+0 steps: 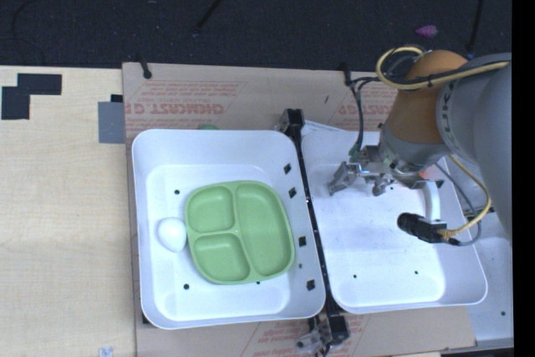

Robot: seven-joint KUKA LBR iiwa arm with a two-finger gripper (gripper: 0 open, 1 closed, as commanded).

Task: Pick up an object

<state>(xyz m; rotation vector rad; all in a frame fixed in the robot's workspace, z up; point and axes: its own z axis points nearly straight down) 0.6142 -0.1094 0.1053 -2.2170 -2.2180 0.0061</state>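
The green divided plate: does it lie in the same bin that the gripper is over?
No. The green divided plate lies in the left bin, while the gripper is over the right bin.

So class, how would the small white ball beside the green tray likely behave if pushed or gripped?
The white ball looks round, so it would probably roll when nudged. It rests against the green tray, which may stop it rolling that way. Its smooth, curved surface could slip from a pinch.

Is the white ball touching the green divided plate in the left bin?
Touching. The camera view shows the white ball pressed against the left rim of the green plate, with no bin floor visible between them.
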